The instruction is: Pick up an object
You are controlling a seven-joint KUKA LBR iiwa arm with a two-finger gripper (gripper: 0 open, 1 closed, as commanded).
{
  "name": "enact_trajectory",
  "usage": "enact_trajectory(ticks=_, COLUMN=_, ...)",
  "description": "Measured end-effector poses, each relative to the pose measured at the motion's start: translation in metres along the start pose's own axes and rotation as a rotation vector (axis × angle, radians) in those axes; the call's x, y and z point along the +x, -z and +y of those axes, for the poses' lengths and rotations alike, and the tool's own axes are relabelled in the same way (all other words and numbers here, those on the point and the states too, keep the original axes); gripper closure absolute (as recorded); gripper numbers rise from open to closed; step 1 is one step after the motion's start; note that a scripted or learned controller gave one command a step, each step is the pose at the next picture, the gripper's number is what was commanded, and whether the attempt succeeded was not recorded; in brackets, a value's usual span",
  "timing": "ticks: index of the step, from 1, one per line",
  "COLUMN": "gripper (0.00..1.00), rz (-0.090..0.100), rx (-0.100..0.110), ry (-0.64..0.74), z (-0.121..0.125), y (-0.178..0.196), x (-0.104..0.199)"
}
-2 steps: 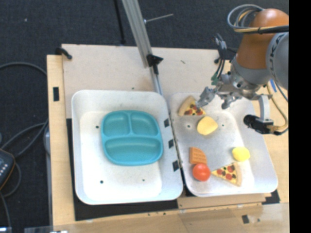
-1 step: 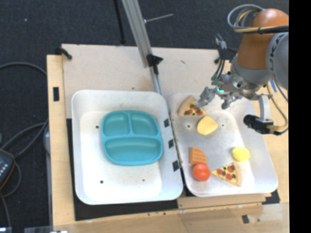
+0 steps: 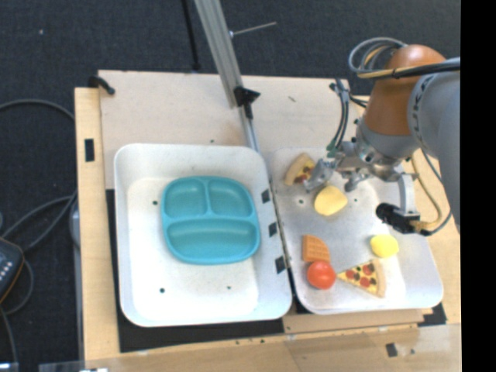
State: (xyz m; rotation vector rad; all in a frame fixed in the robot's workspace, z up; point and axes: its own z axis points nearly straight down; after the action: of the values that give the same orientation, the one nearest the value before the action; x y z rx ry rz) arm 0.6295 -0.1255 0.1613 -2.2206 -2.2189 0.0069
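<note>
My gripper point(image 3: 334, 177) hangs over the upper part of the right bin point(image 3: 418, 285), its fingers spread and nothing between them. A pale yellow food piece point(image 3: 331, 201) lies just in front of the fingertips. A tan and yellow piece point(image 3: 298, 169) rests just left of the left finger. Lower in the same bin are an orange waffle-like square point(image 3: 315, 248), a red tomato point(image 3: 321, 275), a pizza slice point(image 3: 364, 277) and a small yellow lemon-like ball point(image 3: 384, 246).
The left bin point(image 3: 139, 285) holds a blue divided plate point(image 3: 209, 219). A slanted metal post point(image 3: 221, 45) rises behind the bins. A black part on a cable point(image 3: 394, 217) hangs from the arm over the right bin's right side.
</note>
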Motion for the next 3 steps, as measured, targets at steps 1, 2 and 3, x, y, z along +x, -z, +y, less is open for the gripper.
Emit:
enact_trajectory(ticks=1, gripper=0.0, rz=0.0, rx=-0.001, ry=-0.001, z=0.006, y=-0.056, x=-0.008)
enact_trajectory(ticks=2, gripper=0.0, rz=-0.002, rx=-0.01, ry=-0.001, z=0.008, y=-0.058, x=-0.009)
enact_trajectory(ticks=3, gripper=1.0, rz=-0.003, rx=-0.013, ry=-0.004, z=0.009, y=-0.046, x=-0.011)
